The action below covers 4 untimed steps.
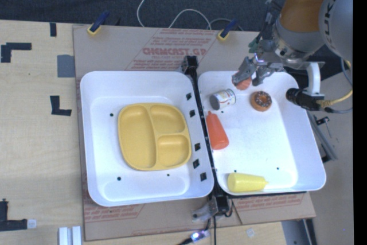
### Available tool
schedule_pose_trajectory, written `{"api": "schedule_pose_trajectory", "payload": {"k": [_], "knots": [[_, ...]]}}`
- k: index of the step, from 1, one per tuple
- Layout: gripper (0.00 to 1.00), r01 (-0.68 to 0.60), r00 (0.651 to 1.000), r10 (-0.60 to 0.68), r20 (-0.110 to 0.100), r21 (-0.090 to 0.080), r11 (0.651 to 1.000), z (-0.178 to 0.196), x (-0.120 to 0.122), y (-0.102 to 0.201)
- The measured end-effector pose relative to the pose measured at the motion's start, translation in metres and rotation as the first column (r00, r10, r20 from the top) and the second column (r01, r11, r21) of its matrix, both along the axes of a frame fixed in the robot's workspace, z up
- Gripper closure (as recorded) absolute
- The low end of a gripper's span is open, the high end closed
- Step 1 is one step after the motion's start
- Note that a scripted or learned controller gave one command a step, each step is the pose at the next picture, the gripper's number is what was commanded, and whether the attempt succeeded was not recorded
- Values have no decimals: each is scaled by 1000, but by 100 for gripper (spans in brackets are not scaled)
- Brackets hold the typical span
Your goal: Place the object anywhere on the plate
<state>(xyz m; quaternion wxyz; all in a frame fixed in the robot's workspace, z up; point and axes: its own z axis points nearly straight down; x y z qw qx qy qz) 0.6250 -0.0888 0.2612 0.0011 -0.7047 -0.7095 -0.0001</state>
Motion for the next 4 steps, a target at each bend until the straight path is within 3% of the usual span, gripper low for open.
{"api": "schedule_pose_trajectory", "payload": {"k": [3,4], "knots": [[100,-1,1000,1,-2,0,1000,-21,-18,169],[100,-1,1000,1,-3,-1,1000,-30,-37,229]]}}
